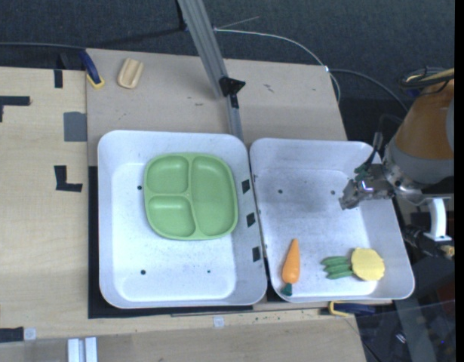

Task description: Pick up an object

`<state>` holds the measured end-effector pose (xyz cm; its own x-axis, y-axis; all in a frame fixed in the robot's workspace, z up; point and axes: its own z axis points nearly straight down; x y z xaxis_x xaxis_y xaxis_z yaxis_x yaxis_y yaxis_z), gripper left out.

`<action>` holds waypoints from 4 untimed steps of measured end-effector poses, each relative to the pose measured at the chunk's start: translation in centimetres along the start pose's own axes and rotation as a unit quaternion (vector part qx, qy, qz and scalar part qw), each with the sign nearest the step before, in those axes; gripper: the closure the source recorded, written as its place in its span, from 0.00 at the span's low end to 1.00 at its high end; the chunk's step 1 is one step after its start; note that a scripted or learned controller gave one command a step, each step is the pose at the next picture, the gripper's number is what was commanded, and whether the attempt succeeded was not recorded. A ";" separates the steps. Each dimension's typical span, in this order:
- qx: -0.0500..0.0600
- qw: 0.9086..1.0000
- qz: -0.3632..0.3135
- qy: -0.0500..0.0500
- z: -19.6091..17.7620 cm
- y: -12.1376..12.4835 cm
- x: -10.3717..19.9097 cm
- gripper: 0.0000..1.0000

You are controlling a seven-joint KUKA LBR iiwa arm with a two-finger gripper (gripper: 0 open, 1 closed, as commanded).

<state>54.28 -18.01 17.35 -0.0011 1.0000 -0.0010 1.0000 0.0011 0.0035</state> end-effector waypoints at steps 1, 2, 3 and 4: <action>-0.001 1.000 -0.001 0.000 -5.1 0.2 0.0 1.00; 0.002 1.000 -0.003 0.002 -4.3 1.3 6.0 1.00; 0.002 1.000 -0.004 0.002 -4.4 3.0 12.3 1.00; 0.003 1.000 -0.003 0.001 -3.5 4.2 17.4 1.00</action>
<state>58.40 -0.61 20.87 -0.0065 1.0000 0.0015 1.0000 0.0065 -0.0021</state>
